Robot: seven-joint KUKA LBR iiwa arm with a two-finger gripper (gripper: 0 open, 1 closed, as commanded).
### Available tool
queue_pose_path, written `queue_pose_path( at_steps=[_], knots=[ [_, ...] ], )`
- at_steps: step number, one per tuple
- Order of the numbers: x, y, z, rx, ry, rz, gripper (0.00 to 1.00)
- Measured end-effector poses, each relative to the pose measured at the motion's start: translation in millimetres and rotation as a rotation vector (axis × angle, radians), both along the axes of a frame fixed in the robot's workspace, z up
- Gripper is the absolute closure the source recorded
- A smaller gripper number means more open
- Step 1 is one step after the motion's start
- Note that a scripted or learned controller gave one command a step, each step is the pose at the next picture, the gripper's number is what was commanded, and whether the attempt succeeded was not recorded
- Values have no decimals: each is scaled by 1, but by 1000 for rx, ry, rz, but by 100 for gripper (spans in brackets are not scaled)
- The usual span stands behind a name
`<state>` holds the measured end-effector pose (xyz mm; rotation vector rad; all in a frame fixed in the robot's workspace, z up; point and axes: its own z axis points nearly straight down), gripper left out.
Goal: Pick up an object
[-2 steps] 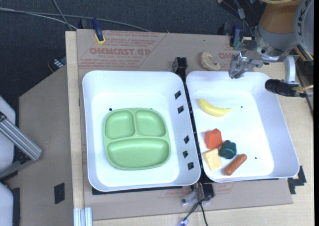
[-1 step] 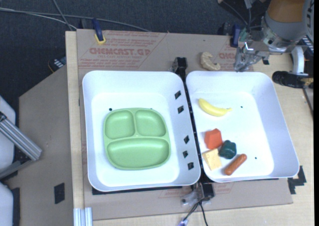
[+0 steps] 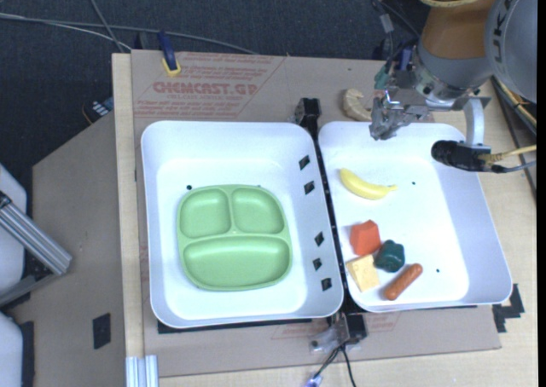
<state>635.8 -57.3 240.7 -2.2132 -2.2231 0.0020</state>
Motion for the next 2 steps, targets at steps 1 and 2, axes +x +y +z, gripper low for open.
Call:
queue_pose_path(
  at_steps=[1, 2],
  knots=[
    [-22, 47, -13, 0, 1, 0, 100],
    [-36, 98, -5, 0, -1, 1, 100]
  ],
)
